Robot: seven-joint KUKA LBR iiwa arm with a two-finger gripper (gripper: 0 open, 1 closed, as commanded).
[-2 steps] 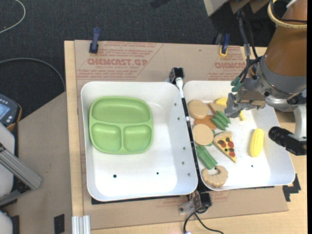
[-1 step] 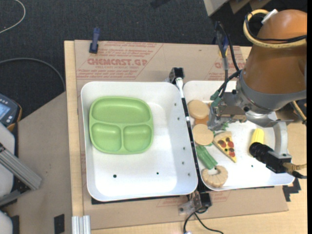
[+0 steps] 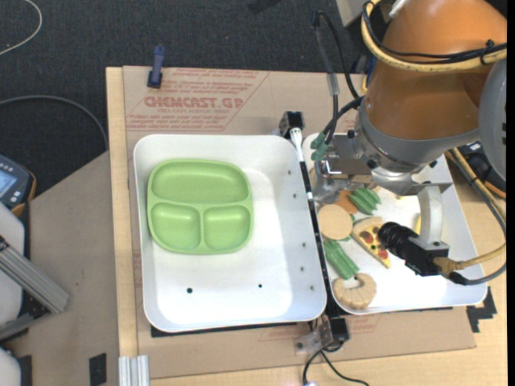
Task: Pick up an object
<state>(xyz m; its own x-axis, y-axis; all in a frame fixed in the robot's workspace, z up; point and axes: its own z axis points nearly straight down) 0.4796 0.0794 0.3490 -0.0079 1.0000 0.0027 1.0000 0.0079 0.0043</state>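
The gripper (image 3: pixel 354 185) is parked low over the right bin (image 3: pixel 459 296), jaw state can't be told. Just below it, a green bean pod (image 3: pixel 339 257) is laid long-axis up-down, tipped slightly left, beside a pizza slice (image 3: pixel 370 240).

Left bin (image 3: pixel 278 215) open right of plate (image 3: pixel 199 206); right bin (image 3: pixel 463 292) crowded: arm (image 3: pixel 426 71) overhead, toy food (image 3: pixel 354 240) packed below.
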